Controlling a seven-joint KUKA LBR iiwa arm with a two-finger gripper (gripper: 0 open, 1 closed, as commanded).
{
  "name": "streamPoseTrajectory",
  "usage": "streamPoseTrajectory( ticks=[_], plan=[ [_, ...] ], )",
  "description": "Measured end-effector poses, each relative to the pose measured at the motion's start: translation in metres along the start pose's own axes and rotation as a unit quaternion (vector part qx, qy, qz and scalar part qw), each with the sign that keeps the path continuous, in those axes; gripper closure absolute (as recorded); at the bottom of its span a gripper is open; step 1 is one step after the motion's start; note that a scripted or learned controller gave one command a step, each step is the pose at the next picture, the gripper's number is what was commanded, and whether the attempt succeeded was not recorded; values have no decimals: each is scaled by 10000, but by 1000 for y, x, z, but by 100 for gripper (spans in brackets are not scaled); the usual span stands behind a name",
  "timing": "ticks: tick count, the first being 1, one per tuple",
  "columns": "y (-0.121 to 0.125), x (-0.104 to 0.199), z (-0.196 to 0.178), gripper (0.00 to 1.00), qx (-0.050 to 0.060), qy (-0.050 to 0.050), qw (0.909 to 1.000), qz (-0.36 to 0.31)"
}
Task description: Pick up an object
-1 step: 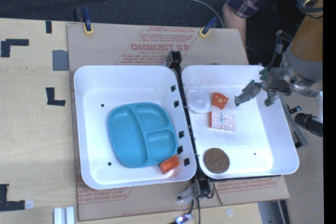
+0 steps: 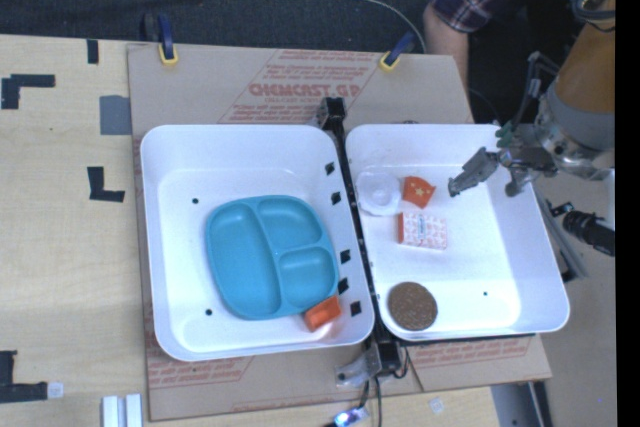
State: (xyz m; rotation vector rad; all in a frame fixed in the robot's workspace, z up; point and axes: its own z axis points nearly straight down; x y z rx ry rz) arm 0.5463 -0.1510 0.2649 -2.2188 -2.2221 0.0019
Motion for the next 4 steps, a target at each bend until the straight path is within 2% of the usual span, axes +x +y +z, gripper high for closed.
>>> streamPoseTrajectory(
  ticks=[1, 2, 3, 4],
  plan=[
    [-9, 2, 49, 0, 18, 0, 10000, 4],
    [-9, 3, 114, 0, 34, 6, 10000, 4],
    [-11, 8, 158, 0, 26, 5, 10000, 2],
    [-10, 8, 146, 100, 10, 7, 10000, -8]
  ],
)
